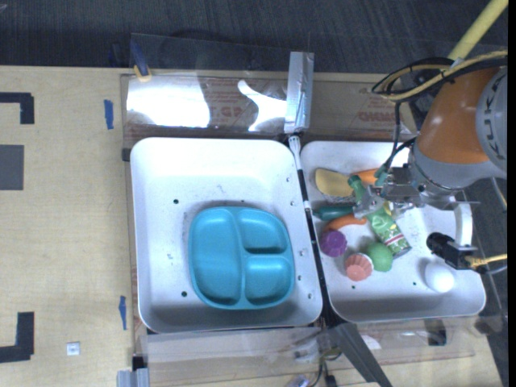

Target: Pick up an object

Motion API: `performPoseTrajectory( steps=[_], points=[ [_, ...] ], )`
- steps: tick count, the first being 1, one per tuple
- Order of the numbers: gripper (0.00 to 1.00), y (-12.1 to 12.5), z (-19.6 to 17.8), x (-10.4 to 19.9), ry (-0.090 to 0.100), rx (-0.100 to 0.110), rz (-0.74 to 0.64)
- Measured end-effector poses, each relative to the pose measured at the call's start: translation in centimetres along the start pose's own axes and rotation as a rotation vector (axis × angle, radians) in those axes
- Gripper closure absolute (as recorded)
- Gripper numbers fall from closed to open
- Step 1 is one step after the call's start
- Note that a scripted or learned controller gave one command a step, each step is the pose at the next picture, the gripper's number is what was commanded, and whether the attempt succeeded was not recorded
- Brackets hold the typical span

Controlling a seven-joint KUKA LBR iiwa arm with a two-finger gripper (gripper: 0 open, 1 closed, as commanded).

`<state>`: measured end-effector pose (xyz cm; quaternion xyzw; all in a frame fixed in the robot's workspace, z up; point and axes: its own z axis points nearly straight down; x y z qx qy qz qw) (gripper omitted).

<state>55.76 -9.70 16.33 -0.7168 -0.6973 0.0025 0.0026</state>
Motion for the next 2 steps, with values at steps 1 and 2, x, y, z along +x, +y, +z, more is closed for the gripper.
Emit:
performPoseTrajectory(
  steps=[1, 2],
  points=[
    [1.00, 4.5, -2.1, 8.4, 0.002, -0.008, 0.183],
    [1.00, -3.5, -7.1, 6.5, 0.001, -0.006, 0.145]
  ],
)
